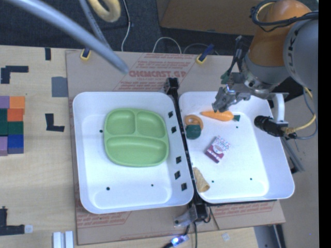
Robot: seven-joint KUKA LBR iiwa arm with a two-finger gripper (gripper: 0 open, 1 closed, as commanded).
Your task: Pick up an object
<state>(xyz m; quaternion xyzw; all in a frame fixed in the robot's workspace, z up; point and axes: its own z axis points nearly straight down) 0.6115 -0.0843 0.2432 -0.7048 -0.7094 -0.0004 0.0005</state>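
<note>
in right bin [269,187], orange carrot [218,115] lies near back wall, gripper [223,103] just above its middle; cannot tell if gripper open or closed. carrot probably light, smooth, slippery; best grasp across thick middle.

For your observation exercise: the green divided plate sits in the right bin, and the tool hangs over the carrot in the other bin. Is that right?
Not quite. The camera view shows the green divided plate in the left bin. The tool hangs over the carrot in the other bin.
</note>
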